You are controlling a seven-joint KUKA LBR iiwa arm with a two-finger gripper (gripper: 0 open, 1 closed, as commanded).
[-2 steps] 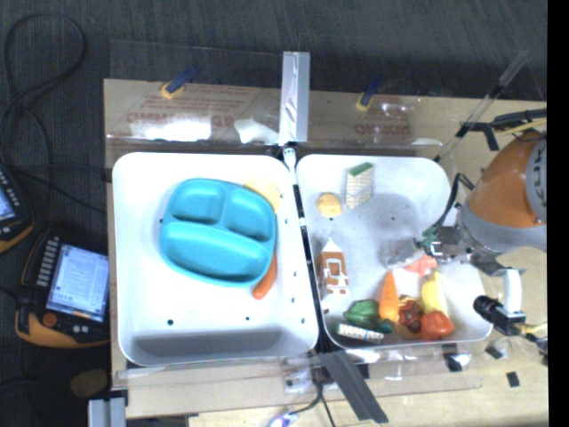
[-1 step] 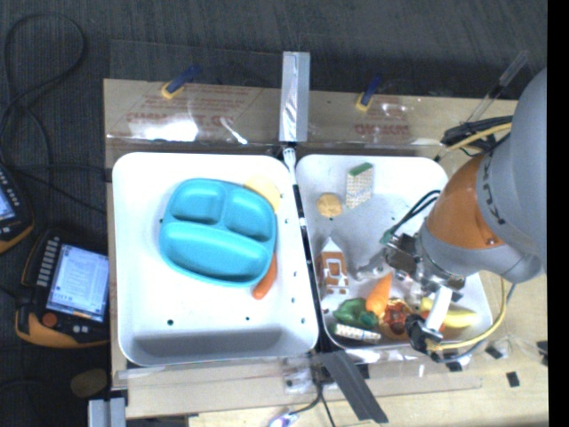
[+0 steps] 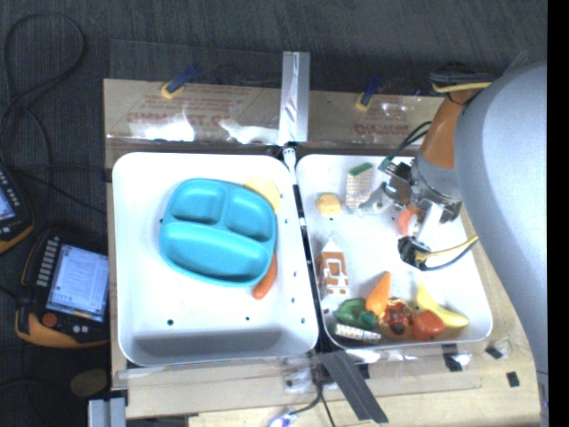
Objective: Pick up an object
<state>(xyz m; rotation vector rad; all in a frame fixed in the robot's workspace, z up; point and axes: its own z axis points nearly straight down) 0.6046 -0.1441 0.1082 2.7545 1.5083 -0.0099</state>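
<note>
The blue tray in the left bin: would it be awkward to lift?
Probably. The blue tray looks wide, smooth and rigid, so two fingers may slip unless they pinch its rim. It lies flat, so a push likely slides it rather than tipping it.

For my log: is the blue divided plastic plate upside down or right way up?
Right way up: blue divided plastic plate shows its compartments facing upward.

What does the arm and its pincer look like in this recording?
The arm is a bulky, smooth grey cylinder with an orange band above the wrist. The pincer end is metallic and black with a small red part, and thin black and yellow cables loop beside it.
</note>
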